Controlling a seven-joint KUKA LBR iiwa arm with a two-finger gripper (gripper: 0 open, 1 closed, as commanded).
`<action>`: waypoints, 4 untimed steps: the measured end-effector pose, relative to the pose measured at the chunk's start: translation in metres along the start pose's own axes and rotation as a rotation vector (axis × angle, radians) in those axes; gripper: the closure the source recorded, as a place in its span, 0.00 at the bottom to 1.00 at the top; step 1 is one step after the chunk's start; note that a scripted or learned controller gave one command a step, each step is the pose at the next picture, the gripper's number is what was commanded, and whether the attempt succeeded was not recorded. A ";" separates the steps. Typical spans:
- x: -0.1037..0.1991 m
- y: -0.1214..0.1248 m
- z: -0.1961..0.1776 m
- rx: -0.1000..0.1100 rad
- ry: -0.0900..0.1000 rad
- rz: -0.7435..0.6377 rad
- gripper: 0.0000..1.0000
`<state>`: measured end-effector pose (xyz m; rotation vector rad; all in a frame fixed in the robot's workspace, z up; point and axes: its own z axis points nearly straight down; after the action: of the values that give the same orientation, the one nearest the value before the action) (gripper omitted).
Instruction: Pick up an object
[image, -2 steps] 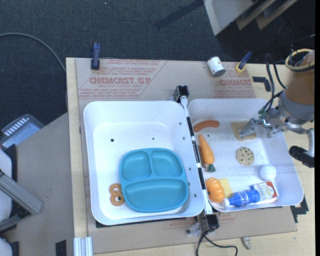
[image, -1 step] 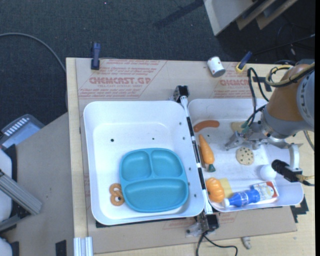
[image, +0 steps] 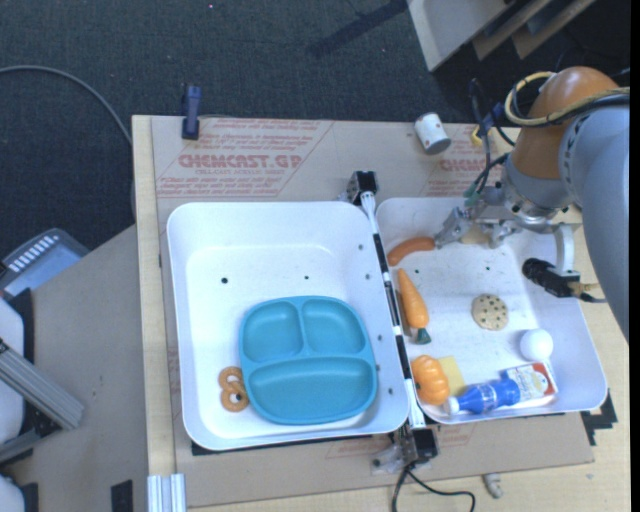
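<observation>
My gripper hangs low over the far left corner of the right bin, just right of an orange sausage that lies against the bin's back wall. Nothing shows between it and the sausage. Below them lies a carrot along the left wall. A round cookie sits mid-bin and a white egg lies to its right. Along the front edge are an orange pumpkin-like toy, a yellow block and a blue-and-white tube.
The left bin holds a blue divided plate and a small pretzel at its left. On the bench behind the bins stand a white cylinder and a blue clip.
</observation>
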<state>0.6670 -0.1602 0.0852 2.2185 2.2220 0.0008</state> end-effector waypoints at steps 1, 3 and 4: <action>0.022 -0.076 0.001 0.002 0.001 0.002 0.00; 0.063 -0.032 0.001 0.000 0.003 -0.001 0.00; 0.060 -0.005 0.001 0.028 -0.003 0.001 0.00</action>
<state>0.6615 -0.0997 0.0838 2.2314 2.2337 -0.0328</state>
